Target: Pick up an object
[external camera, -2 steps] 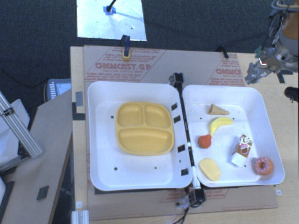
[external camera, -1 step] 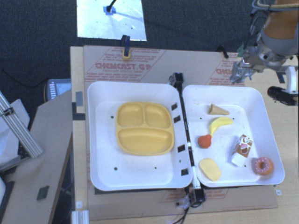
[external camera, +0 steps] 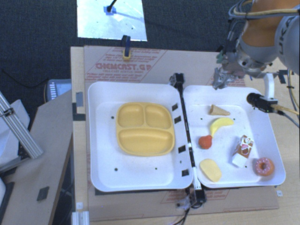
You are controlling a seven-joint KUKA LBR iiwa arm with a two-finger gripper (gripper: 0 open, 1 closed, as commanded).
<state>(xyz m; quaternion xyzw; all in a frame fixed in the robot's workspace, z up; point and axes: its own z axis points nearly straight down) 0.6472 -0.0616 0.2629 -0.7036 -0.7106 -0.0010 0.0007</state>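
Observation:
The right bin holds several small toy foods: a tan cone, a yellow banana, a red tomato-like ball, a pale yellow oval piece, a brown and white block and a pink donut. My gripper hangs over the far edge of the right bin, above and behind the cone. Nothing shows under it or in its grasp.
A yellow divided plate lies in the left bin. A black divider strip runs between the two bins. A shiny metal sheet lies on the floor behind the bench.

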